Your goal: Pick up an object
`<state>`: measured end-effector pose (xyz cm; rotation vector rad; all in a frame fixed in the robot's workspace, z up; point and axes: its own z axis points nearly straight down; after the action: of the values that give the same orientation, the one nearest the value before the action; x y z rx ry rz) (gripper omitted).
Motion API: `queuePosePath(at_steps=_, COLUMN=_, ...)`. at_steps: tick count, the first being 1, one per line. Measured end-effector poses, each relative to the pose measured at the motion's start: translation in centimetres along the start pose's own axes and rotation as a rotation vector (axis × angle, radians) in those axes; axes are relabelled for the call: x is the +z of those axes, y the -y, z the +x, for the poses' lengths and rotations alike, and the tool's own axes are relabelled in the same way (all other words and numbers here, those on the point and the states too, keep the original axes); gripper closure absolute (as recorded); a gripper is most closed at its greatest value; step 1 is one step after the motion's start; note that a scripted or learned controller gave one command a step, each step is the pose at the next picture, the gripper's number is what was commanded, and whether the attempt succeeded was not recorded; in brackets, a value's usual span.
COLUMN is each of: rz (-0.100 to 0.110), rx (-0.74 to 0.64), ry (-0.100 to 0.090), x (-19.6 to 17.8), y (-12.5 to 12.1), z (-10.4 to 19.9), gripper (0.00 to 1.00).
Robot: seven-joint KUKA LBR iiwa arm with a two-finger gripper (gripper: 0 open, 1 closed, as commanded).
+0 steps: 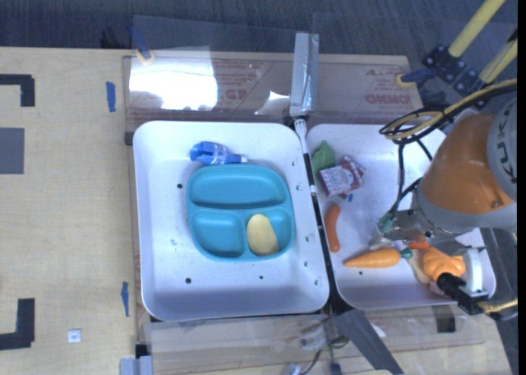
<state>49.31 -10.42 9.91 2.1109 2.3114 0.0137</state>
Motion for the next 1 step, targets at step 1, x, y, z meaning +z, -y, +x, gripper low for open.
queuePosePath(at_steps=1, rz=0.005, rx=-0.100, ry=-0.001, x=1.19, y=-7.43, z=-3.94, gripper=1.00)
